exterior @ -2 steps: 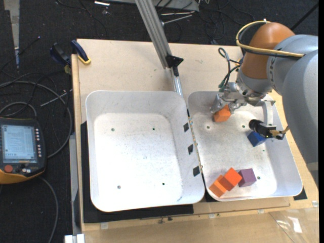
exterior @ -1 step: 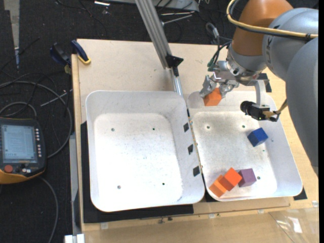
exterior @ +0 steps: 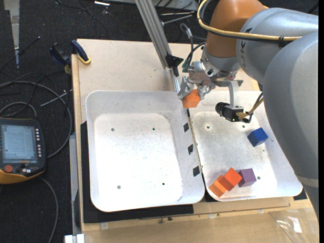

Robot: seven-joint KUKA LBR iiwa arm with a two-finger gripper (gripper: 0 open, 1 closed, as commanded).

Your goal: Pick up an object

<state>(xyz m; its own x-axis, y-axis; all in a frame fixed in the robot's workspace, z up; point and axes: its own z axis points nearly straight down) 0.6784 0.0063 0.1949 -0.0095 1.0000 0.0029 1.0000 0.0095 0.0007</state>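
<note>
My gripper (exterior: 193, 93) hangs over the far end of the divide between the two bins, shut on a small orange block (exterior: 191, 100) that sits between its fingers, lifted above the bin rims. In the right bin (exterior: 283, 186) lie a blue block (exterior: 257, 136) near the right side, and at the near end an orange block (exterior: 225, 182) beside a purple block (exterior: 247, 176).
The left bin (exterior: 101, 105) lies to the left of the gripper. A slanted metal rail (exterior: 154, 29) runs down from the top toward the gripper. A teach pendant (exterior: 20, 148) and cables lie on the floor at far left.
</note>
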